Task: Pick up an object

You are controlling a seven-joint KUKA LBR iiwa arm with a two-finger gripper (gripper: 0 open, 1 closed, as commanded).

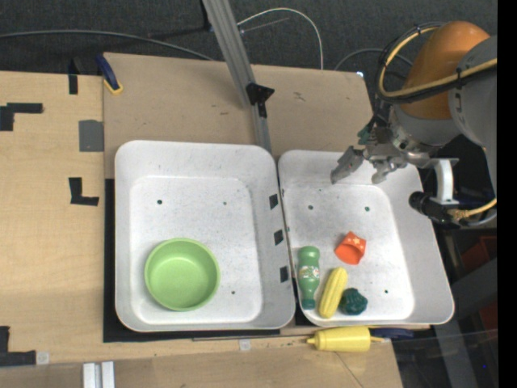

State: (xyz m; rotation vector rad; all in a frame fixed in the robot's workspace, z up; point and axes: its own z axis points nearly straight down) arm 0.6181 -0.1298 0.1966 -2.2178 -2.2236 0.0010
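Wooden bench (pixel 186 111), dark floor (pixel 97 6) (perhaps carpet), cables (pixel 283 14)

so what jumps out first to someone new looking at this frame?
Probably the green bowl, alone in the left bin, near its front left corner. Next, the bright cluster at the front of the right bin: orange piece, green bottle, yellow piece, dark green lump. The gripper hangs open over that bin's back edge.

Grey arm (pixel 477 79) reaching in from the right, orange-banded wrist, claw (pixel 363 170) pointing down, fingers spread, holding nothing
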